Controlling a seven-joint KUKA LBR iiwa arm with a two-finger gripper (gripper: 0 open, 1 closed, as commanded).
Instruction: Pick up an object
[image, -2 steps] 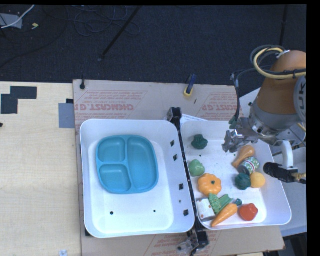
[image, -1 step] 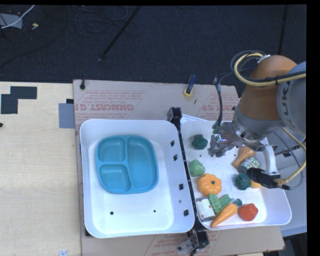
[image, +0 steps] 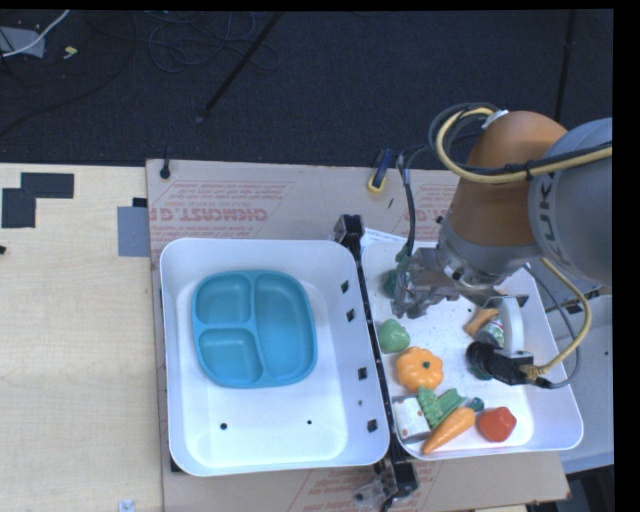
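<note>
My gripper hangs low over the upper left part of the right bin, just above a green rounded toy. Nothing shows as held in it. Below the green toy lies an orange pumpkin. Further toward the front edge lie a green leafy piece, a carrot and a red tomato. A small orange piece sits to the right of the gripper, partly hidden by the arm.
The left bin holds a blue divided plate. A black divider runs between the two bins. The grey and orange arm covers the back right of the right bin. A white item lies beside the orange piece.
</note>
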